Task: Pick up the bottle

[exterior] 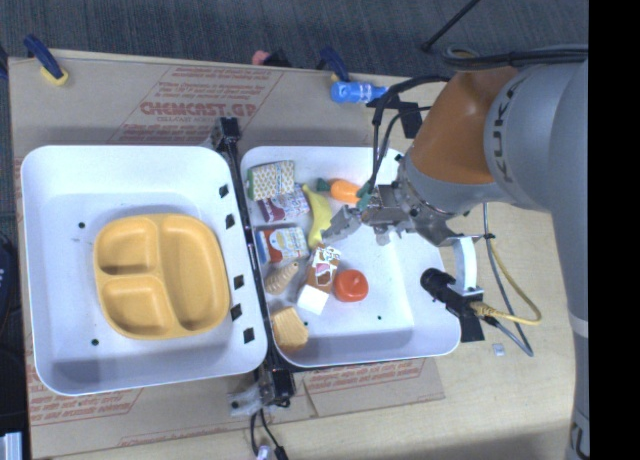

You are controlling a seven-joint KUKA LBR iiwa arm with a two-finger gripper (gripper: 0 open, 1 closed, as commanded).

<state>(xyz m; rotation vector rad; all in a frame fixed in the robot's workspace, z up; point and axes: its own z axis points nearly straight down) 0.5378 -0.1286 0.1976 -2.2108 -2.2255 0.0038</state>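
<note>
you have the gripper [338, 228] low in the right-hand shallow white bin [440, 333], over the yellow plastic banana [318, 213]; whether it is released or clenched you cannot tell; the small white bottle with a red label [323, 268] lies just below it in the view, close but not in its grasp, touching the round orange-red toy [351, 286].

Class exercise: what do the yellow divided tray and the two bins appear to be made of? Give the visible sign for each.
Yellow tray: likely moulded plastic, matte, with rounded compartment walls. Bins: seemingly thin white plastic, smooth with soft highlights and rounded corners.
</note>
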